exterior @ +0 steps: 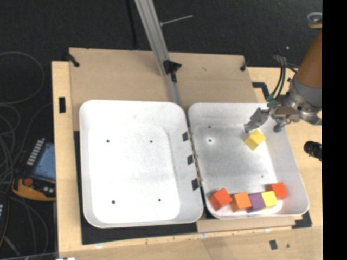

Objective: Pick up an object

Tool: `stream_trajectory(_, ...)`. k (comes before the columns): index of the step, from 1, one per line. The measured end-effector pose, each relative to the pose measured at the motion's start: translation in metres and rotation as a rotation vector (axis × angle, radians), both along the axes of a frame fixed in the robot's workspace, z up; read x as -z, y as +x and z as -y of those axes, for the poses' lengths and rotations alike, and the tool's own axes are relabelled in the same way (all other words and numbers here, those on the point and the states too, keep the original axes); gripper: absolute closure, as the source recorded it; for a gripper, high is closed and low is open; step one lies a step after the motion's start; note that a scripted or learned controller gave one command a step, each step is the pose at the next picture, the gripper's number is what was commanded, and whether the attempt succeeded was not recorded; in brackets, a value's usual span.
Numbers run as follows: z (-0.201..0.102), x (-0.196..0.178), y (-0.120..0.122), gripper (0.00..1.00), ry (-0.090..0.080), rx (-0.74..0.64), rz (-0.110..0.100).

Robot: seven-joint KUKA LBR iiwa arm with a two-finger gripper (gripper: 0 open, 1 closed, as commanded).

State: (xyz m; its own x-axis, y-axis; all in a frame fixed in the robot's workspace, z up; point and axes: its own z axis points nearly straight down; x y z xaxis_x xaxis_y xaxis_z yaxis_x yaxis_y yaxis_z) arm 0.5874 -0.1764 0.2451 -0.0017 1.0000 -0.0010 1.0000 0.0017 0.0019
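Observation:
A yellow cube [255,140] lies on the floor of the right bin [227,156], toward its upper right. My gripper [264,127] hangs just above and to the right of it, open. The left fingertip [251,125] sits right over the cube's top edge, and the cube is not between the fingers. Along the bin's front wall there is a row of cubes: red-orange [219,198], orange [241,201], purple [256,202], yellow [269,199] and another red-orange [279,190].
The left bin [133,161] lies beside the right one, joined by small clips along the shared edge. A slanted metal pole [157,37] rises from the back of the bench. Cables and a hand-held pendant [40,167] lie off the bench's left side.

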Motion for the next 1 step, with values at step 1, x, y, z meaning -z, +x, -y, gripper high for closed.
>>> stream_trajectory(1,0.0385,0.1497,-0.0313,0.0,-0.001,0.004,0.001)
